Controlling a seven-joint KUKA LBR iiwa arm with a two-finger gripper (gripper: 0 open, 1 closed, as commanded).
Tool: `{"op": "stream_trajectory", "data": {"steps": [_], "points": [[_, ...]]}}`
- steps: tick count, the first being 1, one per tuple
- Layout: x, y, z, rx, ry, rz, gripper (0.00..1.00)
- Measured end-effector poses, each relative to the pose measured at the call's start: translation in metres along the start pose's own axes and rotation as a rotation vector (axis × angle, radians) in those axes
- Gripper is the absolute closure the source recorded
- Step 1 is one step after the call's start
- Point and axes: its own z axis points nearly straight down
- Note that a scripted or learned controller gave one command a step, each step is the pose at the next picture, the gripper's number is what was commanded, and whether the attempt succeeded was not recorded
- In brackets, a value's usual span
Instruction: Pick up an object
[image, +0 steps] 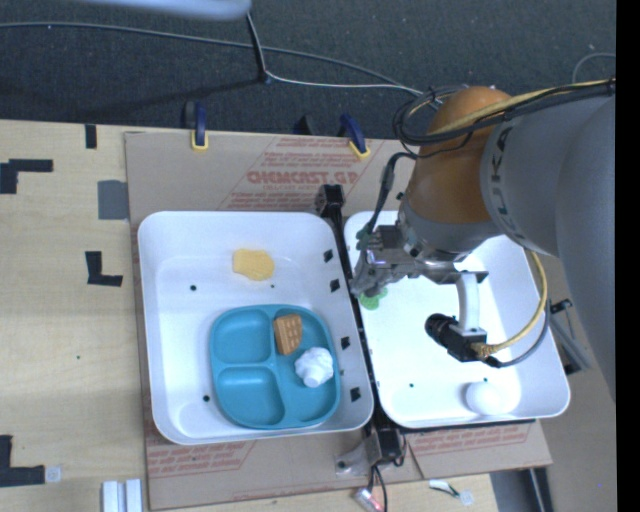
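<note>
Leftmost, looking at the bench (60, 330) and seeing a cardboard sheet (290, 180) lying across it under both bins, with two blue clamps (200, 126) gripping its far edge. Moving to the left bin (165, 240): finding a yellow lump (253, 264) sitting on the bare floor toward the far side, apart from everything else. Nearer the camera, noting a teal divided tray (240, 385) taking up most of the bin's near half. Spotting a brown ridged piece (288, 333) resting by the tray's far rim, on or beside a divider, and a white crumpled wad (314, 367) lying just beside it toward the tray's right side.

Crossing to the right bin (530, 400): seeing the gripper (372, 272) hanging low over the bin's left edge, close to the wall shared with the left bin. Picking out a small green piece (370, 298) showing right at the gripper's lower tip, touching it or just under it. Not managing to tell whether the claw is released, clenched, or grasping that piece. Following the grey arm (560, 170) and its orange band (455, 150) reaching in from the right. Further right, noticing a black fitting (452, 337) on a yellow cable (528, 325) hanging over the bin's middle, and a white ball (491, 397) lying in the near right corner, well apart from the gripper.
</note>
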Motion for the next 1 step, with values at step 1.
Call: {"op": "stream_trajectory", "data": {"steps": [1], "points": [[0.0494, -0.0061, 0.0082, 0.001, -0.001, 0.001, 1.0]]}}
